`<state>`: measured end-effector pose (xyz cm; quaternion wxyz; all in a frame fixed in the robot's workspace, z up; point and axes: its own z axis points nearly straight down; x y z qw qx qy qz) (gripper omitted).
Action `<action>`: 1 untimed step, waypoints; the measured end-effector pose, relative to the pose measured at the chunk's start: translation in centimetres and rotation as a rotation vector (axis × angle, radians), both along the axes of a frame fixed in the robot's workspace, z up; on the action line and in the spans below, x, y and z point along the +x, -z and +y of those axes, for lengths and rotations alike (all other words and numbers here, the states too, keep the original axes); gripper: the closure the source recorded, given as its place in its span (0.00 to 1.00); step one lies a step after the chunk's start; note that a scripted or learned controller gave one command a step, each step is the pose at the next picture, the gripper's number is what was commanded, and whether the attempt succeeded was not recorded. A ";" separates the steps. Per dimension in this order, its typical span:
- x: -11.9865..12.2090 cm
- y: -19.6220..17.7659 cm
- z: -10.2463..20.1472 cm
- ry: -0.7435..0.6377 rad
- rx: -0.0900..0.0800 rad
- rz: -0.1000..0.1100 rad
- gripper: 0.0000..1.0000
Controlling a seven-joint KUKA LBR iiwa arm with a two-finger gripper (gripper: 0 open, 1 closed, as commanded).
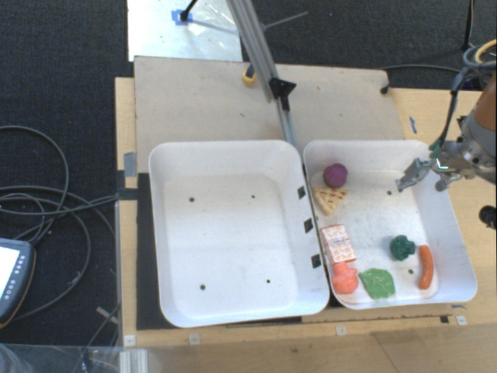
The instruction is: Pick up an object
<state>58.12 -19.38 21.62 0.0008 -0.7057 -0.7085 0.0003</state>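
- Current state: the pincer (423, 173) hangs over the upper right part of the right bin (388, 158); its fingers stand apart with nothing between them; no object is lifted yet.
- Candidates, all in the right bin: purple ball (335, 175) and waffle-patterned wedge (331, 200) near the left wall; small printed carton (338, 244), orange-red ball (345, 280) and green leaf piece (377, 283) toward the front; dark green broccoli piece (401, 247) just beside the orange sausage (425, 266).
- Recommended target: the purple ball; it sits apart from its neighbours.
- Method: centre the fingers over the target; descend vertically; close only once both fingers straddle it.
- Caution: avoid the touching carton and orange-red ball; the left bin (233, 231) holds no candidate.
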 end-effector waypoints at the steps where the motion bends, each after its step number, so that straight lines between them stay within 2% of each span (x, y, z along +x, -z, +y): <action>1: 0.1 -0.2 0.0 -0.001 -0.001 -0.003 0.00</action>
